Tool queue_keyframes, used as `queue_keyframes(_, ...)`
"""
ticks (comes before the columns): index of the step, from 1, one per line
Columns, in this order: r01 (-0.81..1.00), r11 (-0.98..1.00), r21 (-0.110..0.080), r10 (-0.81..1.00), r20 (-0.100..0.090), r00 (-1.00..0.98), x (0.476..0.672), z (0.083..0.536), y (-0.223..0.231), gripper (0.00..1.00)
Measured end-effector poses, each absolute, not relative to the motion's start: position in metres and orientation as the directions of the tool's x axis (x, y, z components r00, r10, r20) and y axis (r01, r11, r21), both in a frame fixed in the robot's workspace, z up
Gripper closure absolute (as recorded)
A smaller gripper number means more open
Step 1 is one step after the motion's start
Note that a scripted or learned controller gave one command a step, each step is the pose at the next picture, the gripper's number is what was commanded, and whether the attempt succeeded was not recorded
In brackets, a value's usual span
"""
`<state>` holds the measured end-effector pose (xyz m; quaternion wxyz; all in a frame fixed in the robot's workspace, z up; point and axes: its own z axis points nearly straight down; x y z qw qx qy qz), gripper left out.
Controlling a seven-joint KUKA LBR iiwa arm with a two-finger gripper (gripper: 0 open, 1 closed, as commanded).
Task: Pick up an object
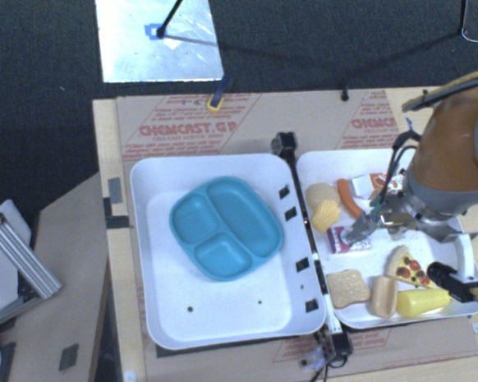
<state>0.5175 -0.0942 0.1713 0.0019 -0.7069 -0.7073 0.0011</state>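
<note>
My gripper (360,230) hangs low over the middle of the right bin (361,166), reaching in from the right. Its tip is just above a red and white packet (338,239). Around it lie a yellow corn piece (326,214), a tan bun (321,194) and an orange sausage (349,198). Toward the front are a pizza slice (407,267), a cracker (347,287), a bread roll (384,296) and a yellow block (422,301). An orange and white wrapper (378,184) lies behind the gripper, partly hidden by it.
The left bin (175,315) holds a blue divided plate (224,227). A black-clipped divider (301,222) runs between the two bins. The arm's orange band (458,144) looms over the right bin's far right side.
</note>
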Motion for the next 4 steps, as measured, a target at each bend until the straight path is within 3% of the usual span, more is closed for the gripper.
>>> queue_keyframes(2,1.000,0.001,-0.002,1.000,0.001,-0.001,0.520,0.082,-0.094,0.00)
queue_keyframes(3,1.000,0.001,0.003,1.000,0.000,-0.001,0.521,0.095,-0.094,1.00)
queue_keyframes(4,1.000,0.003,0.007,1.000,-0.001,-0.003,0.531,0.146,-0.101,1.00)
